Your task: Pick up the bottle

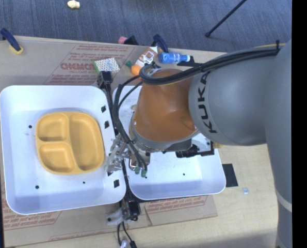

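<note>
Arm (220, 107) reaches in from the right, low over the right bin (205, 182). Jaws lie under the wrist; cannot tell their opening or any hold. Bottle (173, 58) rests on the desk (246, 211) beyond that bin. Yellow divided tray (69, 142) sits in the left bin (14, 138).

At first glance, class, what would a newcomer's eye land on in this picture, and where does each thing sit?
The big grey arm with its orange band comes first, reaching in from the right over the right bin. Next is the yellow three-compartment tray, lying in the left bin. The gripper hangs low by the seam between the two bins.
</note>
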`<state>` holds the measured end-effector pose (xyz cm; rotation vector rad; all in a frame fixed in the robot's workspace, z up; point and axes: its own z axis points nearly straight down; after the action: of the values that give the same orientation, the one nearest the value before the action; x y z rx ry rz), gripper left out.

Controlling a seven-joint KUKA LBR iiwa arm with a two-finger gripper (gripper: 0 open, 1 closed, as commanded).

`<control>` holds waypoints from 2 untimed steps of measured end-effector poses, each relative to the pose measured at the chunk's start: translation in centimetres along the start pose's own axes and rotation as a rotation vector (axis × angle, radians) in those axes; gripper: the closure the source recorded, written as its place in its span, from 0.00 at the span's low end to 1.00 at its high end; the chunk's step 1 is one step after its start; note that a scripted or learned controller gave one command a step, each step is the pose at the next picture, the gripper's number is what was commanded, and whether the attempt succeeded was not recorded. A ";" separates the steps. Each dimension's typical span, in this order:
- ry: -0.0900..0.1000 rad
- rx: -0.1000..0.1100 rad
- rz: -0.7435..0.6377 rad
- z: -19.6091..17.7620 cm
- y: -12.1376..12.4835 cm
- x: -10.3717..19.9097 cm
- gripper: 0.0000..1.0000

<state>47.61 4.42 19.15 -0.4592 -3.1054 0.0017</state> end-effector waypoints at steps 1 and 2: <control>-0.005 0.000 -0.348 -9.1 -4.1 -1.3 1.00; 0.000 0.000 -0.473 -0.8 -4.3 -2.6 1.00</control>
<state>48.86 -0.46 19.99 0.2818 -3.1265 0.0006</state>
